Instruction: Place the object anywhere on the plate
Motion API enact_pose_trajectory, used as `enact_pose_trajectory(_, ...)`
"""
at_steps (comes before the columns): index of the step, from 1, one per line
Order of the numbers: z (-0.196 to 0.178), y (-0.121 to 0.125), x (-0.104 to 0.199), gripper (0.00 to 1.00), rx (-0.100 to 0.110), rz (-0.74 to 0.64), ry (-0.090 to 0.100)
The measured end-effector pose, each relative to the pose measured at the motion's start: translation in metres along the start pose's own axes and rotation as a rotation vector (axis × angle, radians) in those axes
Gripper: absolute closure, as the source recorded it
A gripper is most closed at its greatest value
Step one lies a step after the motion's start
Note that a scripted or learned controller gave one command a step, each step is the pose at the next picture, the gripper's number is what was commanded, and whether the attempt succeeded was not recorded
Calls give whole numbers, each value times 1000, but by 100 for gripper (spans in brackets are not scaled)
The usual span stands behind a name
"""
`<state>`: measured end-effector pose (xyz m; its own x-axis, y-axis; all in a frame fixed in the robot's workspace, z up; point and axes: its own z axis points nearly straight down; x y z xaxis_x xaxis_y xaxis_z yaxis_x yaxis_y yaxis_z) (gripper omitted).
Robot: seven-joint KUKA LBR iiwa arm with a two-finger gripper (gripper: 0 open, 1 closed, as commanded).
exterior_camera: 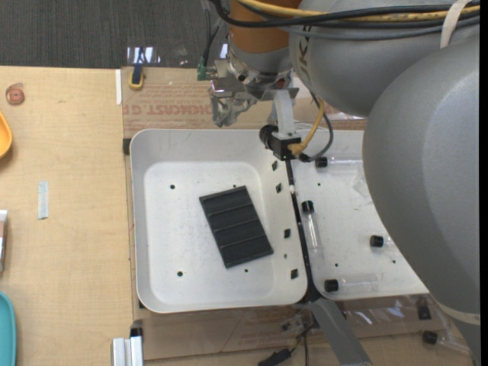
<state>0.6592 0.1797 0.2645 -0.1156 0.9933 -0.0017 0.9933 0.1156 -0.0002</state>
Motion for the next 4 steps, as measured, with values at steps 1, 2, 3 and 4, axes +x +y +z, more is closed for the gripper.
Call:
enact_pose_trajectory(1,-59,-15,43,100,0,-266,0)
enact_pose_trajectory(2,-60,-11,39,100,-1,-553,0)
enact_pose_trajectory(3,35,1,32,100,0,-609,0)
enact_pose_trajectory(4,19,0,30,100,-2,-711,0)
